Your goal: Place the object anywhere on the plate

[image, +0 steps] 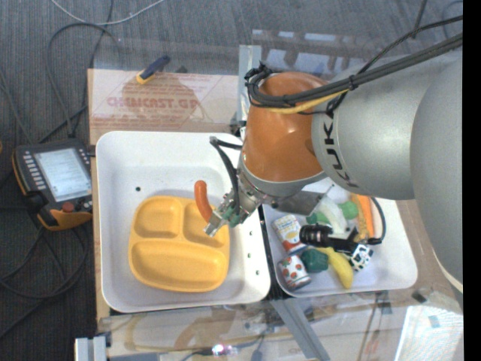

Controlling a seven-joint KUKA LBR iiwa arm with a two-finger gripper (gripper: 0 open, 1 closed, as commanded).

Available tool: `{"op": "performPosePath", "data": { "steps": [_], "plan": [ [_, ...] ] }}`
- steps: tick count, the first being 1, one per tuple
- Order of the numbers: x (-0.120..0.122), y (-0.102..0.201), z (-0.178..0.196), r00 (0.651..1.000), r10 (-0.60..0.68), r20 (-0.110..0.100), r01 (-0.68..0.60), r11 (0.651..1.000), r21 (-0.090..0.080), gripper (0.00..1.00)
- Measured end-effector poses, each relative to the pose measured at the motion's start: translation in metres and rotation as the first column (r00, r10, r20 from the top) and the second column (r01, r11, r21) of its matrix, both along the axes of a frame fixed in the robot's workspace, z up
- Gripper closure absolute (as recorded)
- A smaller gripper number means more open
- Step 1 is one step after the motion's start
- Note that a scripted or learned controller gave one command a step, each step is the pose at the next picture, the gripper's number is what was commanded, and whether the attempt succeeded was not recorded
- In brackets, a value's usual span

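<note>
Over the left bin, the tool is hovering at the yellow plate's upper right corner; its opening is impossible to tell. An orange sausage is lying at the plate's edge just beside it, so placing looks nearly done or unfinished. Toys are crowding the right bin, on a cardboard-backed counter over cabled grey floor.

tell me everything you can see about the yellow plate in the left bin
The yellow plate looks like smooth moulded plastic with rounded corners, split by raised ridges into one wide lower compartment and two smaller upper ones. It lies flat on the floor of the left white bin, nearer the bin's lower edge. An orange sausage-shaped object hangs over its upper right compartment, with the gripper at that object's lower end; whether it touches the plate is unclear.
</note>
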State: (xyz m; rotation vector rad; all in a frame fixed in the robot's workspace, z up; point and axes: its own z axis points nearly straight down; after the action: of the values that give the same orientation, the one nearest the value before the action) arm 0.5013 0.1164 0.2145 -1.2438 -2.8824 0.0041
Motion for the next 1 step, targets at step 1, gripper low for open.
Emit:
{"op": "performPosePath", "data": {
  "steps": [1],
  "plan": [
    [-0.0001,0.0007,0.0,1.0,0.001,0.0,-0.001,1.0,0.002,0.0]
  ]
}}
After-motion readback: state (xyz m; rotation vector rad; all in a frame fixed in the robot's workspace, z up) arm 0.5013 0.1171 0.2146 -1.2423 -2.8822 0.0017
